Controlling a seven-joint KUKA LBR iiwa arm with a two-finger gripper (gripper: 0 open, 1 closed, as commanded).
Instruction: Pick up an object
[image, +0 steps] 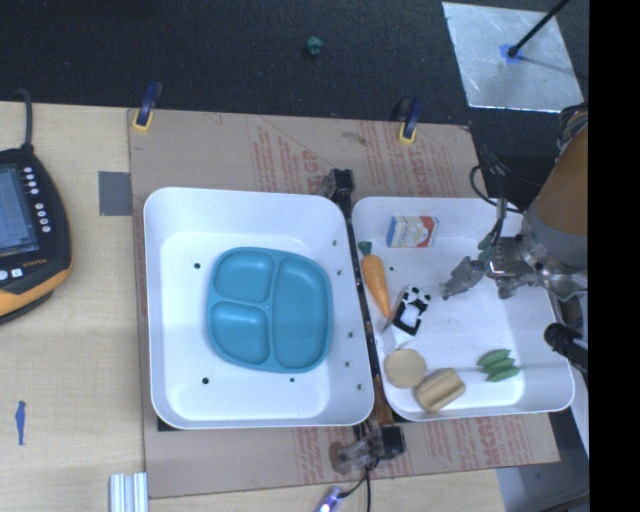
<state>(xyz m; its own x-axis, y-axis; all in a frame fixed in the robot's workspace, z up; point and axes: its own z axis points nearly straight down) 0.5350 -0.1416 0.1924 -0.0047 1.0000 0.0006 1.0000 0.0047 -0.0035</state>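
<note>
The right bin (540, 400) holds several small things: an orange carrot (377, 285) along its left wall, a small white and blue carton (411, 232) at the back, a black and white block (409, 310), a round tan disc (405, 367), a tan bread roll (439, 389) and a green pea pod (497, 364). My gripper (486, 284) hangs over the middle right of this bin. It is open, with nothing between its fingers. The black and white block lies to its left, and the pea pod lies nearer the front.
The left bin (170, 225) holds a blue divided plate (270, 308). A black and orange pendant (25, 235) lies on the bench at far left. Clamps (405, 118) hold the cardboard sheet under the bins. The arm's body (565, 190) rises at the right edge.
</note>
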